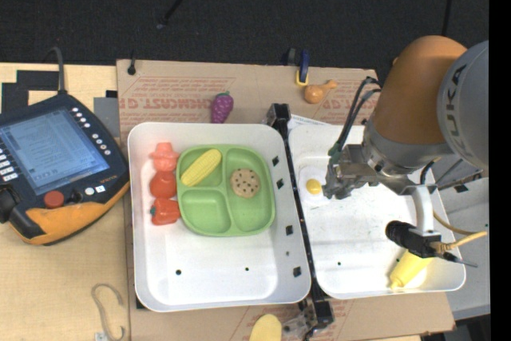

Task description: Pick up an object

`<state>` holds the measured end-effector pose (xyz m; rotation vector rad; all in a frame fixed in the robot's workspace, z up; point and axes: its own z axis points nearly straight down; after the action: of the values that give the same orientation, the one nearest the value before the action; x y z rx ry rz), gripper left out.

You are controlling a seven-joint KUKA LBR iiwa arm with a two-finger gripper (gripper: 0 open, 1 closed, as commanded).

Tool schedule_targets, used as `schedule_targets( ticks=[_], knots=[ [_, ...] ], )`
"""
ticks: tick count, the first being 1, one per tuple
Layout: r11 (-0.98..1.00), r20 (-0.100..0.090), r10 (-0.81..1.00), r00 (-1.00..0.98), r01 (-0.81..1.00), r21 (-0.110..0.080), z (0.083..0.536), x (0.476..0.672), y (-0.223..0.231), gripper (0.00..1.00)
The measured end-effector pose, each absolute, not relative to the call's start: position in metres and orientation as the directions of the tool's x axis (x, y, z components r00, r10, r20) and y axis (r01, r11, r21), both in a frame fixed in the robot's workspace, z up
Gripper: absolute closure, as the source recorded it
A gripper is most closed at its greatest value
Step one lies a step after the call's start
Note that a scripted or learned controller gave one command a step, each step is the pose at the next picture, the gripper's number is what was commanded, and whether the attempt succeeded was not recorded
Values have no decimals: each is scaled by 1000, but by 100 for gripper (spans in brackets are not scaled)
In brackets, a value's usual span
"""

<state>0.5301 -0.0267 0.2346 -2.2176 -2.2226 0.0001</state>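
Green and split into three compartments, a plate point(211, 213) lies in the left bin point(207, 277) and serves as the landmark. On the plate, a corn cob point(200, 166) fills the upper-left compartment and a cookie point(244, 183) the upper-right one. Touching the plate's left edge is a red-orange toy figure point(163, 184). Right of the plate, across the wall between the bins, a small yellow ball point(314, 187) rests in the right bin point(359, 251). Farther right of the plate, just beyond the ball, hangs the gripper point(342, 181); I cannot tell whether it is open or closed. Far to the plate's lower right lies a yellow toy point(406, 272).
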Motion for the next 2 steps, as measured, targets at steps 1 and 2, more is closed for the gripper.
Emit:
schedule_targets(
  ticks=[1, 2],
  knots=[
    [2, 1, 1000, -2, 1000, -2, 231, 552, 10, 100],
    [2, 2, 1000, -2, 1000, -1, 230, 575, 47, 100]
  ],
)
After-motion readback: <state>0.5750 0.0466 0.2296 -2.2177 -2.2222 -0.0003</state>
